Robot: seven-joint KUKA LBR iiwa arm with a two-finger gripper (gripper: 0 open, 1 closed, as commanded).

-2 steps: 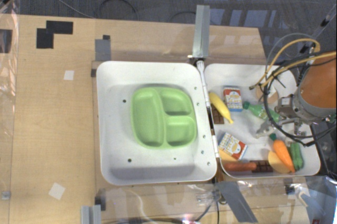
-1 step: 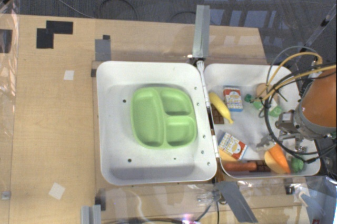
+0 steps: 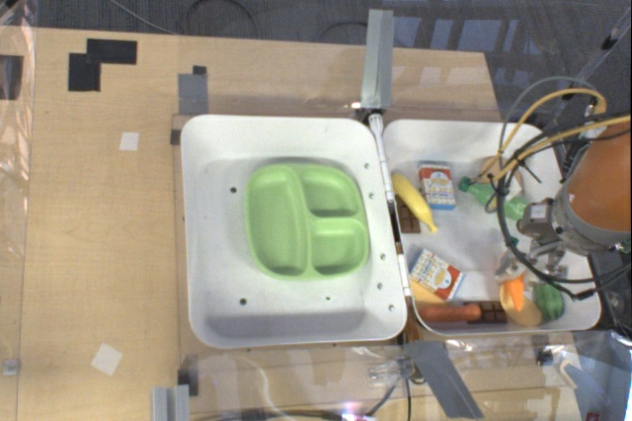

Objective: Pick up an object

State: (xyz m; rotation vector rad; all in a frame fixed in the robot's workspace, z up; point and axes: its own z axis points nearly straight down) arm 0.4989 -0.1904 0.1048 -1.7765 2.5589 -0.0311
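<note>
Whether the jaws are open or closed cannot be told: the gripper point(image 3: 520, 263) is a tangle of dark metal and cable low over the front right corner of the right bin point(image 3: 464, 134), and nothing can be made out between its tips. It hangs above a tight cluster there, an orange toy piece point(image 3: 513, 294) just under it, a pale rounded piece point(image 3: 526, 312) touching that, and a green vegetable-like piece point(image 3: 549, 300) beside both.

That crowding is the main risk. Closing here could catch 2 items at once, or pinch only an edge so the piece squirts out sideways. The bin's front wall is close, so a finger may strike it or wedge a toy against it.

Further out lie easier candidates: a brown sausage-like toy point(image 3: 462, 313) along the front wall, a small printed carton point(image 3: 435, 273) tilted near it, a yellow banana point(image 3: 412, 201) by the divider, a second carton point(image 3: 436, 186) just beside the banana, and green toy pieces point(image 3: 496, 196) near the hanging cables point(image 3: 538, 127). Those cables loop low and could snag on a lift.

The left bin point(image 3: 212, 241) holds a green 3-compartment plate point(image 3: 304, 219), well apart from the arm.
</note>
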